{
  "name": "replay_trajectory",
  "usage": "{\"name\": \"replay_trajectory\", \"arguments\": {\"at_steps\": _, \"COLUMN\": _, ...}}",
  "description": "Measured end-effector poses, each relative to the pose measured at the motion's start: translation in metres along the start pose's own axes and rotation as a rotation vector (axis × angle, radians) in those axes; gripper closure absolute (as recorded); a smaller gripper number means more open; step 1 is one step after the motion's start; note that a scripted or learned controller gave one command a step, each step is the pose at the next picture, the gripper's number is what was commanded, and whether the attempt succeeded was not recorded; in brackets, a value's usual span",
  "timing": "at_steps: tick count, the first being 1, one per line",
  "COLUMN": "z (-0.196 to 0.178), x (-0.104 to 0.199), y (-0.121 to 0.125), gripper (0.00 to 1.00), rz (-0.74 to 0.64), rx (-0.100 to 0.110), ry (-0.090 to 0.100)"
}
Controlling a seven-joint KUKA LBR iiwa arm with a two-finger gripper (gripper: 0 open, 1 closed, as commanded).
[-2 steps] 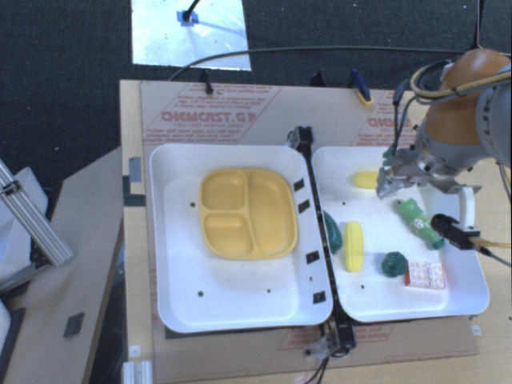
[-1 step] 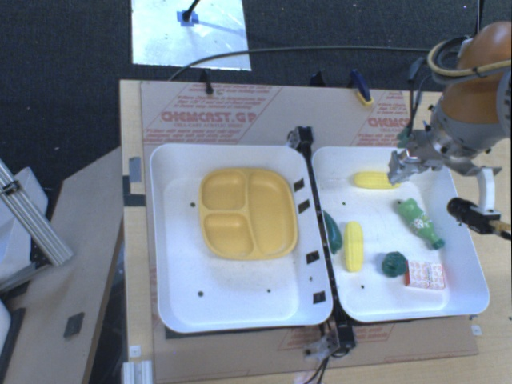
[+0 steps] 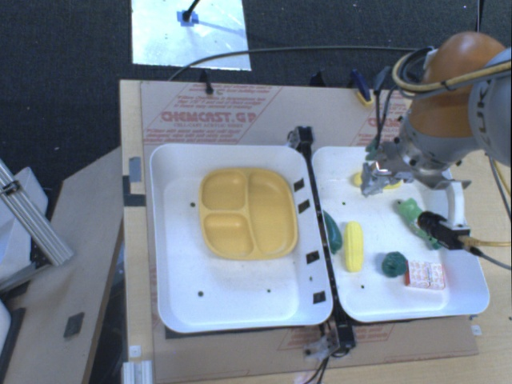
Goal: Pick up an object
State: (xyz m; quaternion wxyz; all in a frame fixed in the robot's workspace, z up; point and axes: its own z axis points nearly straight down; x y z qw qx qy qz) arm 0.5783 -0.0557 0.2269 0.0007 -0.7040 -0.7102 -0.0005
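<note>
Over the upper part of the right bin (image 3: 480, 294) I am seeing the gripper (image 3: 373, 184) hanging above a small yellow object (image 3: 387, 184), which it is mostly covering, so I cannot tell that object's shape or heading. I cannot tell how the tool is set either. Lower down, the yellow corn cob (image 3: 353, 246) is lying with its long axis running up and down the frame, beside a dark green piece (image 3: 332, 232) at the divider. A yellow sectioned plate (image 3: 246, 213) is sitting in the left bin (image 3: 172, 294).

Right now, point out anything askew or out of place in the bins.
Little stands out. A dark green object lies wedged against the divider in the right bin. The yellow divided plate sits slightly rotated in the left bin.
</note>
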Motion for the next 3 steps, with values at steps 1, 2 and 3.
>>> {"name": "replay_trajectory", "arguments": {"at_steps": 1, "z": -0.002, "x": 0.048, "y": -0.005, "gripper": 1.00, "rz": 0.000, "rx": -0.001, "ry": 0.000}}
{"name": "replay_trajectory", "arguments": {"at_steps": 2, "z": 0.008, "x": 0.098, "y": -0.017, "gripper": 1.00, "rz": -0.001, "rx": 0.000, "ry": 0.000}}
{"name": "replay_trajectory", "arguments": {"at_steps": 3, "z": 0.000, "x": 0.153, "y": -0.042, "gripper": 1.00, "rz": -0.003, "rx": 0.001, "ry": 0.001}}
